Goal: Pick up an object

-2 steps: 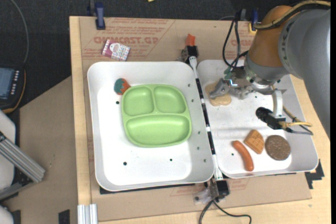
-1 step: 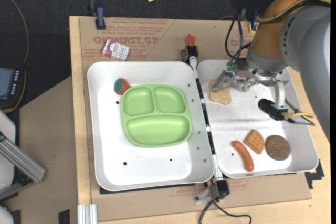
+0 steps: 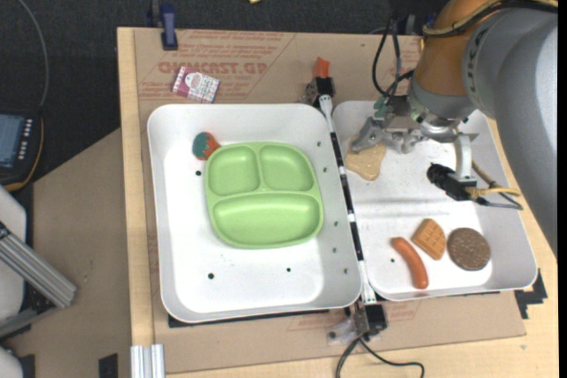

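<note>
Jaws (image 3: pixel 412 137) above bin's (image 3: pixel 509 274) far end; sausage (image 3: pixel 411 262) lies diag., near-right to far-left.

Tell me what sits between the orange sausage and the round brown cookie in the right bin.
In the camera view, a small square orange cracker lies between the orange sausage and the round brown cookie, slightly above the line joining them.

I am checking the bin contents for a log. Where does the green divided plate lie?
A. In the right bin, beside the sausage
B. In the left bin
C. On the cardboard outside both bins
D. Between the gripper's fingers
B: the green divided plate rests flat on the floor of the left bin, while the sausage lies in the right bin.
</note>
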Controlling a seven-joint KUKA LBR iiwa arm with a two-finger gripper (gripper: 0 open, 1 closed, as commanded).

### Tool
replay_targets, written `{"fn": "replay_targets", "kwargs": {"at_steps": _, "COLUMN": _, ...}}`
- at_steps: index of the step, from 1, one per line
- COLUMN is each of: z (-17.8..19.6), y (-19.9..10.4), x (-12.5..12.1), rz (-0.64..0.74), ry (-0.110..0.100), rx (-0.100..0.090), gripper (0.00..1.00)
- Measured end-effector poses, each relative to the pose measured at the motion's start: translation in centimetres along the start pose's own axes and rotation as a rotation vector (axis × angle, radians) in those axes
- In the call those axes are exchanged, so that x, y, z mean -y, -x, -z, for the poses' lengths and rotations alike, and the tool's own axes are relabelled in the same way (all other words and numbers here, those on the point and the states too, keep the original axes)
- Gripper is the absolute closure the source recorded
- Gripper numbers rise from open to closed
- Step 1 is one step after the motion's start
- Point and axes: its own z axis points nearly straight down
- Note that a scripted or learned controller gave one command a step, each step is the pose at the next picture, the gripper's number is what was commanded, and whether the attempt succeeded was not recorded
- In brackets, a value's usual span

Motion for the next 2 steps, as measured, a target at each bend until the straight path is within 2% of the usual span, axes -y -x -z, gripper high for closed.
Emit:
{"fn": "replay_targets", "kwargs": {"at_steps": 1, "z": -0.03, "y": -0.11, "x": -1.96, "rz": 0.001, "ry": 0.001, "rx": -0.002, "gripper": 0.0}}
{"fn": "replay_targets", "kwargs": {"at_steps": 2, "z": -0.03, "y": 0.15, "x": -1.91, "rz": -0.001, "ry": 0.0, "rx": -0.002, "gripper": 0.0}}
